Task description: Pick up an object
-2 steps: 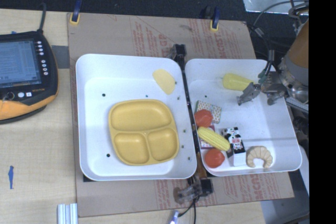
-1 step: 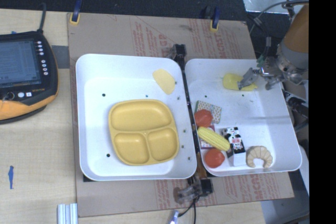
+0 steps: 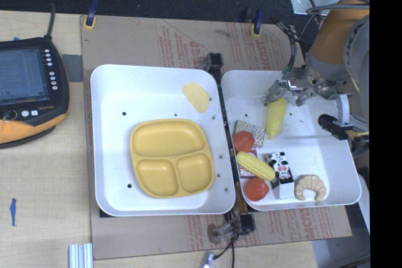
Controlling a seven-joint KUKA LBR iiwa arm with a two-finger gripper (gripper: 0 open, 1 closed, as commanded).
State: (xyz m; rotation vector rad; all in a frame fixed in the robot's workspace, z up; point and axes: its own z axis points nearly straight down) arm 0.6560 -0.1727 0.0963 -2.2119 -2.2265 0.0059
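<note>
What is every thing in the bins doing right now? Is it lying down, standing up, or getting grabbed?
gripper: low in the right bin, spread open over the top of a corn cob
upper corn cob: lying flat, its top end between the fingers
lower corn cob: lying flat on other toys
croissant: lying flat
yellow divided tray: right way up
yellow chip: leaning on the bin wall

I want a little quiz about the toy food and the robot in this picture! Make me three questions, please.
1. True or false: the yellow divided tray lies in the left bin.
2. Which sits nearest the right bin's front right corner? A) croissant B) corn cob C) tomato
3. Fill in: the gripper hangs right above a pale yellow ____.

Key: 1 true. 2 A. 3 corn cob, the second one, standing nearly upright in the picture.
</note>
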